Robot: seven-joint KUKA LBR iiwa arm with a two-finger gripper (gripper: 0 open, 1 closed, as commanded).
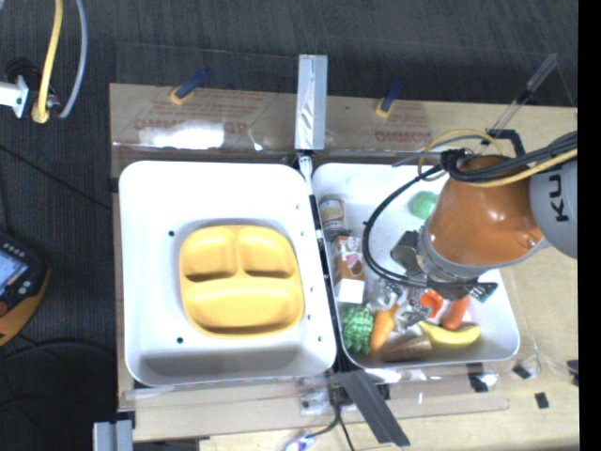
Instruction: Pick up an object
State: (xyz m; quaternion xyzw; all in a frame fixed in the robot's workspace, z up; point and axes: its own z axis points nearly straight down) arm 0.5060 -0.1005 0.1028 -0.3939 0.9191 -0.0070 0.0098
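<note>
I am seeing a divided plate (241,279) lying in the left bin (150,205); the right bin (502,332) is holding a banana (451,334), carrot (382,328) and broccoli (357,329) along its front.

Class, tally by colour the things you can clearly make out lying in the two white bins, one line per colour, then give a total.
Yellow: 2, the tray and the banana
Green: 2, the broccoli and a pale green thing
Orange: 1, the carrot
Total: 5
More small things lie partly hidden under the gripper.
</note>
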